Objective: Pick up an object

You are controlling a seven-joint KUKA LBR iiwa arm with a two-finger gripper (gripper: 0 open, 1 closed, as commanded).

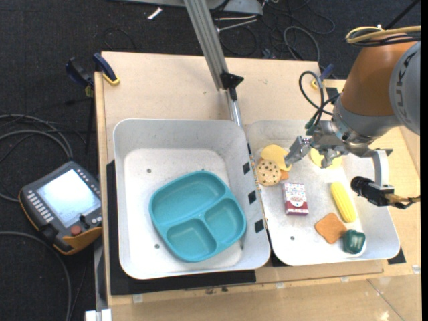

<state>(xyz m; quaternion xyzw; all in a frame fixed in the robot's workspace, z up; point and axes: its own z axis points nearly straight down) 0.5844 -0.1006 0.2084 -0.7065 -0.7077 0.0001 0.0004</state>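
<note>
The right bin (383,229) holds several small items. A chocolate-chip cookie (269,173) lies against a pale yellow round piece (274,154) at its left side. A red-and-white box (295,198) sits in the middle, with a yellow corn cob (343,201), an orange toast-like piece (330,227) and a green pepper (354,241) to its right. My gripper (311,156) hangs over the bin's far part, just right of the yellow round piece. Its fingers (295,154) are spread open with nothing between them. A bit of something yellow (334,160) peeks out under the gripper.
The left bin (127,179) carries a teal divided plate (196,215). A slanted metal pole (208,35) ends at the bins' shared far edge. A teach pendant (60,206) lies on the floor at left. The arm's black cable bracket (372,189) overhangs the bin's right side.
</note>
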